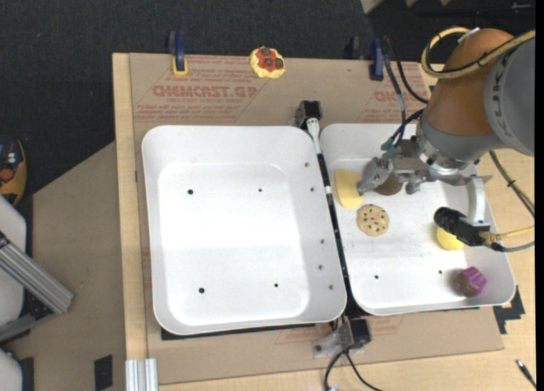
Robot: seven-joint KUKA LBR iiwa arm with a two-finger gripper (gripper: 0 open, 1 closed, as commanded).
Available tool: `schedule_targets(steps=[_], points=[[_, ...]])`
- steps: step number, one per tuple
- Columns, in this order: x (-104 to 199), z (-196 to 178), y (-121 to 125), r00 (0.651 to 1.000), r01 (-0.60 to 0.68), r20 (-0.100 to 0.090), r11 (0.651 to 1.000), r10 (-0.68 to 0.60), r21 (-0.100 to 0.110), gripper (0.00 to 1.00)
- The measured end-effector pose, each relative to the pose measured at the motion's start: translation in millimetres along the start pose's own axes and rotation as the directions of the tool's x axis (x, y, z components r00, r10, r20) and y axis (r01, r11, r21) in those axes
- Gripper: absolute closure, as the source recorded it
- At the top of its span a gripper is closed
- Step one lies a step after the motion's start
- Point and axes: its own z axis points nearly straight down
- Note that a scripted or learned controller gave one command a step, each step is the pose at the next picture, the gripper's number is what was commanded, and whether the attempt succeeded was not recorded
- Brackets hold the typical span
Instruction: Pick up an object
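In the right bin [408,291] lie a round tan cookie with dark chips [372,220], a pale yellow piece [347,189] against the bin's left wall, a yellow item [448,237] partly under a black part of the arm, and a small purple object [472,279] near the front right corner. My gripper [384,178] hangs low over the bin's back left part, just right of the pale yellow piece and above the cookie. A brown thing sits right at its fingers; I cannot tell whether it is held.
The left bin [170,211] lies beside the right one. A small yellow and red toy [268,61] rests on the cardboard behind the bins. Blue clamps [178,51] hold the board's far edge. Cables run along the right side near the arm.
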Motion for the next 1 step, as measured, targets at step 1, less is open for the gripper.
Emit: schedule_targets(steps=[1], points=[[0.4, 64.2, -13.8, 1.0, -0.008, 0.004, 1.0, 0.008, -0.006, 0.0]])
